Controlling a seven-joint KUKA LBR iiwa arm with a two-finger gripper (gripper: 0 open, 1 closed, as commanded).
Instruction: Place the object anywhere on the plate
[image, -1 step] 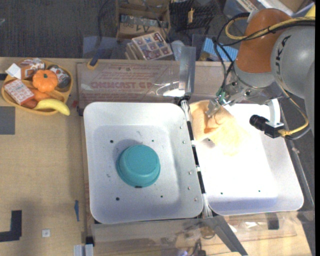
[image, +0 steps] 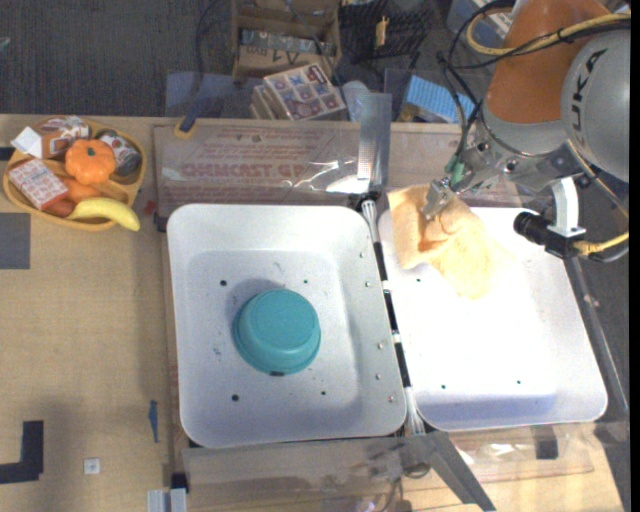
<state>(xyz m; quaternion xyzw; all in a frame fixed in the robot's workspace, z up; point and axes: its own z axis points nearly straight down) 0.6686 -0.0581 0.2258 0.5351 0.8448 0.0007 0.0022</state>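
1. The object is a pale orange, soft-looking thing, blurred and washed out, lying in the far left part of the right bin, near the wall shared with the left bin. I cannot tell exactly what it is; it looks like a cloth or a limp piece of toy food.

2. My gripper sits at the object's upper edge, at or just above it. The view is too blurred there for me to tell how it is set or whether it has the object at all, so I do not claim a hold.

3. The plate is the teal round dish in the middle of the left bin, apparently upside down, with nothing on it. It lies well apart from the object, across the wall between the bins.

4. I judge the task to be at its start: the object is not yet on the plate, and a secure pick is not shown. What is left is to get a grip, lift clear of the bin wall, carry leftward over the teal dish and let go.

5. Further out, on the bench's far left corner, a basket holds a banana, a small pumpkin and some boxes, none of it part of my job.
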